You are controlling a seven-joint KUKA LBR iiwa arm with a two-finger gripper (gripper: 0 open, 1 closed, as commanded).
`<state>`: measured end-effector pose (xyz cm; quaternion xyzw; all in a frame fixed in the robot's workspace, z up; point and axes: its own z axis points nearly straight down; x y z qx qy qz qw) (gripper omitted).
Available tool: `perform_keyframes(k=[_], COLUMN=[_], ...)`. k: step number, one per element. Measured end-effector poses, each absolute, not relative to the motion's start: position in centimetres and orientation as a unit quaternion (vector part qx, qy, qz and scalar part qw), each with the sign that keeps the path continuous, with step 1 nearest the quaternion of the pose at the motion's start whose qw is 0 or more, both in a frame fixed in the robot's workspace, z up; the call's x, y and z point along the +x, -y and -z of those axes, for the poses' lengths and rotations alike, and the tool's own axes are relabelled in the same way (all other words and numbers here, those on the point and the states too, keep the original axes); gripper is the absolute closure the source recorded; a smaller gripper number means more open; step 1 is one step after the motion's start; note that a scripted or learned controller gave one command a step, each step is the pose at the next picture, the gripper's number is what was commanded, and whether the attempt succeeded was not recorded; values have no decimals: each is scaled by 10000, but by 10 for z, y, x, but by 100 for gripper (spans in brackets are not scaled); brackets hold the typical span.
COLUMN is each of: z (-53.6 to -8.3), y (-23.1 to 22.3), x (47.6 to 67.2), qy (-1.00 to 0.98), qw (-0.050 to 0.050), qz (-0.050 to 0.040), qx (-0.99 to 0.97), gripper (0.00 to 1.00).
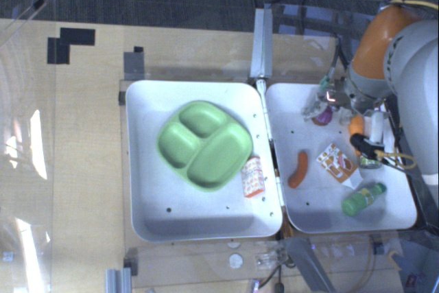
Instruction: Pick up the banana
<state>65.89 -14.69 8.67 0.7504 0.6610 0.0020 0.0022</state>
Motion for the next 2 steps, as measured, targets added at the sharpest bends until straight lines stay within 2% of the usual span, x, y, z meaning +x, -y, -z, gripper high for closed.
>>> perform_keyframes(k=[1,2], z=[-101,-158], y=[146,118], x=[662,671], qy=[-6636,-6729], qw=[69,31], qz=[-45,-27], qx=[7481,7397], gripper=[100,100])
